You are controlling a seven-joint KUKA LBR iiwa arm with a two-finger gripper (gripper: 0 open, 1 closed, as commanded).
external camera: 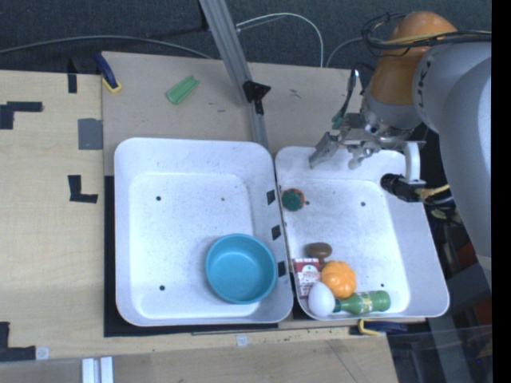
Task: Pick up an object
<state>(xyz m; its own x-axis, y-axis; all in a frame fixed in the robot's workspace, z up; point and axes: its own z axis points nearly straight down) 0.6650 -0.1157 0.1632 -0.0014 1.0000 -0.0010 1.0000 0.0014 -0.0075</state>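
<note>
the end effector (342, 156) hangs spread, holding nothing, over the right bin's (415, 250) far edge; a blue bowl (239, 267) sits in the left bin (160, 214) (near corner).

Fixed overhead camera; slanted view onto bins (136, 174).

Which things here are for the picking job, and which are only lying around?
For the job:
- tool, above the right bin
- small green ball
- brown piece
- orange
- white egg
- green bottle
- red-and-white carton
- blue bowl, in the left bin

Lying about:
- green block on the bench
- blue and yellow clamp
</note>
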